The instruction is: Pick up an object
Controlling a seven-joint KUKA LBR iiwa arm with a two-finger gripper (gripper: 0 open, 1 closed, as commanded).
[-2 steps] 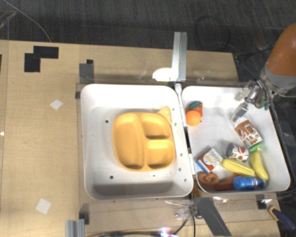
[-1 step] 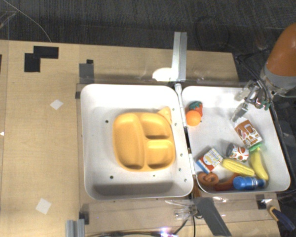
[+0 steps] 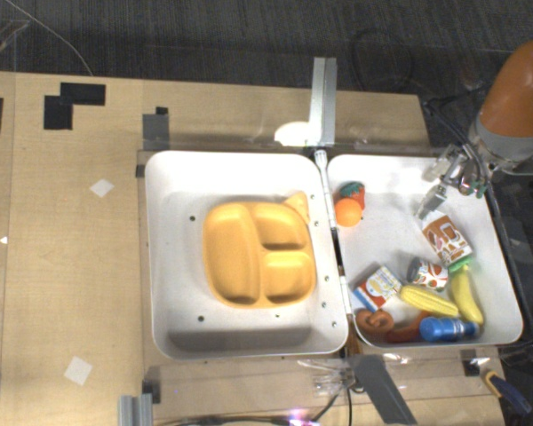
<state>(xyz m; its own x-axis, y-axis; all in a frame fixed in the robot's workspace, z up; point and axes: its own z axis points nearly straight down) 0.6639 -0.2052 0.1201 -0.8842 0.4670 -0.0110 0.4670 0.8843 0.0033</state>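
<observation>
Toys are seen heaped at the near edge of the right bin (image 3: 400, 204): a banana (image 3: 466, 295), a blue bottle (image 3: 444, 328). Near its far right corner the pincer (image 3: 440, 189) is held over bare floor, nothing gripped; its opening cannot be judged.

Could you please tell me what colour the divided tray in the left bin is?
Yellow: the tray shows plainly in the camera view.
</observation>
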